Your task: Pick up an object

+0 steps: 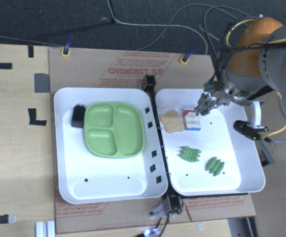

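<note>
In the right bin (232,181) lie a tan bread-like piece (172,122), a small red, white and blue box (192,121), and two green leafy toys (190,154) (214,166). My gripper (202,107) hangs at the bin's upper middle, just above and to the right of the small box, its fingers pointing down toward it. Nothing shows between the fingers.
The left bin (69,181) holds a green divided plate (115,129) and a small black block (78,115) by its left side. A black clip strip (155,132) runs between the bins. Cables trail across the dark backdrop behind the bench.
</note>
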Controlling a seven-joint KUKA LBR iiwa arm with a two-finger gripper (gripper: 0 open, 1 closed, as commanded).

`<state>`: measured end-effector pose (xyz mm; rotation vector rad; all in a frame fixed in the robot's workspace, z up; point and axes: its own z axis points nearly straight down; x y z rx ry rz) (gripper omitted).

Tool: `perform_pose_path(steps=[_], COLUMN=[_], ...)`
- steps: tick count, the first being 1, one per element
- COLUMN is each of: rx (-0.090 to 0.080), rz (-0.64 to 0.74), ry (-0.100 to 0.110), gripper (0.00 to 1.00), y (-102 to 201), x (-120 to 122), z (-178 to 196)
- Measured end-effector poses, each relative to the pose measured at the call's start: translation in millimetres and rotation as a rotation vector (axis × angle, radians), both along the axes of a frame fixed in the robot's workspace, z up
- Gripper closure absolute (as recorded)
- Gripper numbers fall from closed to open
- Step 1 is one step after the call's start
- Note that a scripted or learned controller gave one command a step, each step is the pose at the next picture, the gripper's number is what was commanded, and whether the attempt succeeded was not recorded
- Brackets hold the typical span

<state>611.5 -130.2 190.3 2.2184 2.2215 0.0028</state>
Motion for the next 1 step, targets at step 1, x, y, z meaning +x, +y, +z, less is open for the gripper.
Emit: perform_pose_path(steps=[1], rx=[0.0], rz=[0.0], ry=[-0.001], gripper=[1.0], y=[0.9], x=[-2.9], z=[43.2])
